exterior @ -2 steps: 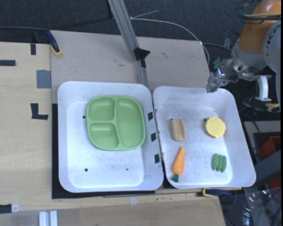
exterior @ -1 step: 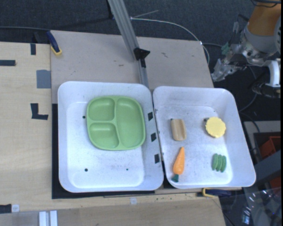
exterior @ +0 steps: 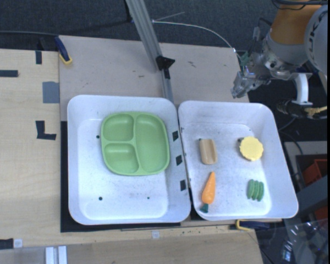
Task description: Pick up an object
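Note:
The right bin (exterior: pixel 275 125) holds a tan bread piece (exterior: pixel 207 150), a yellow round piece (exterior: pixel 251 148), an orange carrot (exterior: pixel 208 189) and a green pea pod (exterior: pixel 255 190). My gripper (exterior: pixel 241 87) hangs above the bench just beyond that bin's far edge, apart from all the objects, with nothing seen in it. The grey arm with its orange band (exterior: pixel 302 15) reaches in from the upper right.
The left bin (exterior: pixel 77 164) holds a green divided plate (exterior: pixel 135 143). A slanted metal pole (exterior: pixel 148 32) stands behind the bins. Cables trail at the right edge near the arm.

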Motion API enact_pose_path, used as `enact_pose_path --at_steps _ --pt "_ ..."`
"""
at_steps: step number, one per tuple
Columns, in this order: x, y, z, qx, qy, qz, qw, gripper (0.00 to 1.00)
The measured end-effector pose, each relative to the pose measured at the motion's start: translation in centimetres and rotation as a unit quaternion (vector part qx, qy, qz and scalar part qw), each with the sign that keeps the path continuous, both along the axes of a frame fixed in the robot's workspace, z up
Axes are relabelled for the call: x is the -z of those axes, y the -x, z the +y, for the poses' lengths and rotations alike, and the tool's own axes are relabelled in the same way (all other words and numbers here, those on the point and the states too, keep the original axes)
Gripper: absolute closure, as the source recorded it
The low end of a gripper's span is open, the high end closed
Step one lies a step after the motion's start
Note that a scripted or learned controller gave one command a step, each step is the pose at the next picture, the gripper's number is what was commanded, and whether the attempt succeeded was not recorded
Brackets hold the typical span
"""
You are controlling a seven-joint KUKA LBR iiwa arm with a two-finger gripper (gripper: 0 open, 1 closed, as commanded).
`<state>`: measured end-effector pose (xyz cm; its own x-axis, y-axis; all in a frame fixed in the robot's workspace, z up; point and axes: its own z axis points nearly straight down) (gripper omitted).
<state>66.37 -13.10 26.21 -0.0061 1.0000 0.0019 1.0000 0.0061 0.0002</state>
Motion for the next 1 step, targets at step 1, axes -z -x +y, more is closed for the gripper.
enact_pose_path --at_steps 1 --pt "1.54 0.74 6.06 0.0 0.0001 0.001 1.0 1.0"
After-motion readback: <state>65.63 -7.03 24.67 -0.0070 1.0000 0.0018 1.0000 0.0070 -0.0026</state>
